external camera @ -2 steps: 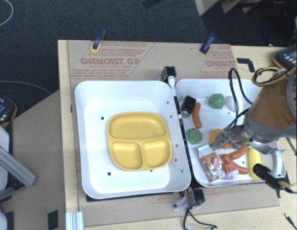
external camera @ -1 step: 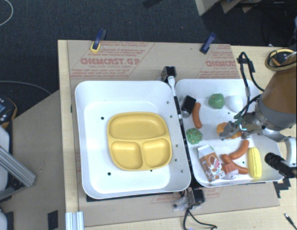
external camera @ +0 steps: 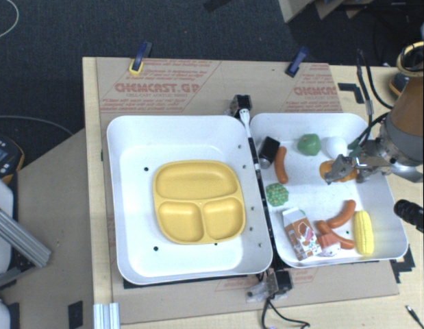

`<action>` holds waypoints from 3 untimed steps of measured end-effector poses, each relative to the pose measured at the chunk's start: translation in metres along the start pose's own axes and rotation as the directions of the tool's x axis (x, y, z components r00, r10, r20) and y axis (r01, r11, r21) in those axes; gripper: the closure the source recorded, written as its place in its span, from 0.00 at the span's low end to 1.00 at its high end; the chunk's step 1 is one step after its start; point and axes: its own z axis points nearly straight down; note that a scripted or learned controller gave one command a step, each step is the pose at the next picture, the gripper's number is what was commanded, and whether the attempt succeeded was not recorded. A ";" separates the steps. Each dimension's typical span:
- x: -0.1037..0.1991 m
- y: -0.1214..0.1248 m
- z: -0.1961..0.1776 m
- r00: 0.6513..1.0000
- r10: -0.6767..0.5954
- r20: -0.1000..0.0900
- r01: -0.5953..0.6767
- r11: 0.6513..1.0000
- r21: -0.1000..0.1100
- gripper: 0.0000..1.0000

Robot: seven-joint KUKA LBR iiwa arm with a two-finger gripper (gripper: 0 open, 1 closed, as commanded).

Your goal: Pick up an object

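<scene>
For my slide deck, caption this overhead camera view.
End effector low over the right white bin of toy food, touching an orange piece; yellow divided tray in the left.

At the right edge of the frame the arm (external camera: 407, 132) shows a rounded grey body with an orange band above. Black cables (external camera: 364, 88) run along it. The gripper (external camera: 350, 164) looks dark metal, perhaps with small silver parts.

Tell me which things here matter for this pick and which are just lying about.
In play: gripper, down in the right bin at an orange item; nearby pick candidates are the green ball and white ball.

Just lying about: yellow divided tray in the left bin, corn cob, sausage, carton, blue clamps.
</scene>
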 end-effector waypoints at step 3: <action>0.041 0.108 -0.012 1.000 -0.003 -0.001 0.003 1.000 0.000 1.00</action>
